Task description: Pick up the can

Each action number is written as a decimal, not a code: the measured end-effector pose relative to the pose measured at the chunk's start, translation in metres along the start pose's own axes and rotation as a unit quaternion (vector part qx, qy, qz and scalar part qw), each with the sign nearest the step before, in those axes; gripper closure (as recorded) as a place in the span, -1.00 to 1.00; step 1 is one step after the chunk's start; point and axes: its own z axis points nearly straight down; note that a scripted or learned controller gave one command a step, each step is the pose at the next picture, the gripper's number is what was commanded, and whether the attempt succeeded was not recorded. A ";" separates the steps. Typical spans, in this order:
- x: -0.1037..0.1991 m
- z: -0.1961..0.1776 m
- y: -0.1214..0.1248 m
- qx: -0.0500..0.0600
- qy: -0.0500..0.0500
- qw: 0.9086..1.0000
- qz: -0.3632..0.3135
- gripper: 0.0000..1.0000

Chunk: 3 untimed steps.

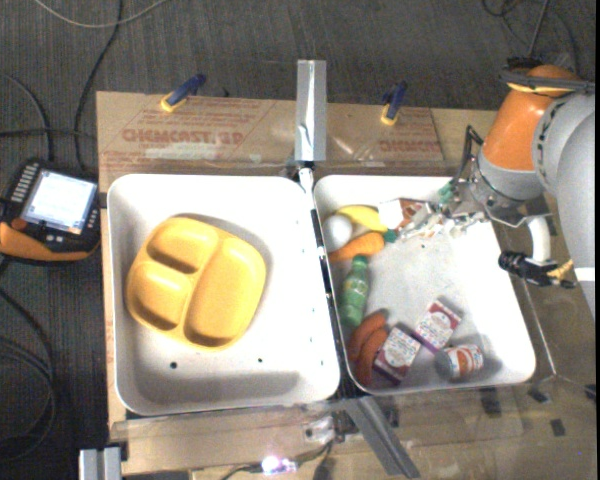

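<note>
Nearest you, at the right bin's (518, 313) front edge, the can (461, 361) lies on its side beside two small cartons (417, 339), with carrots (368, 338) and a green bottle (355, 290) further left. Beyond, the left bin (120, 368) holds a yellow tray (196, 281). Farther back, the gripper (448, 200) hangs over the right bin's rear; you can't tell its grip.

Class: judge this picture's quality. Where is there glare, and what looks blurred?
Camera view: glare washes out the left bin's rim and the tablet; the gripper area is blurred and cluttered; the can is soft yet recognisable.
</note>
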 end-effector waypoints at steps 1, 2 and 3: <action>-0.009 0.006 0.018 0.021 0.014 1.000 0.015 -1.00; -0.008 -0.001 0.015 0.030 0.014 0.999 0.013 1.00; -0.008 -0.001 0.017 0.025 0.012 1.000 0.013 -1.00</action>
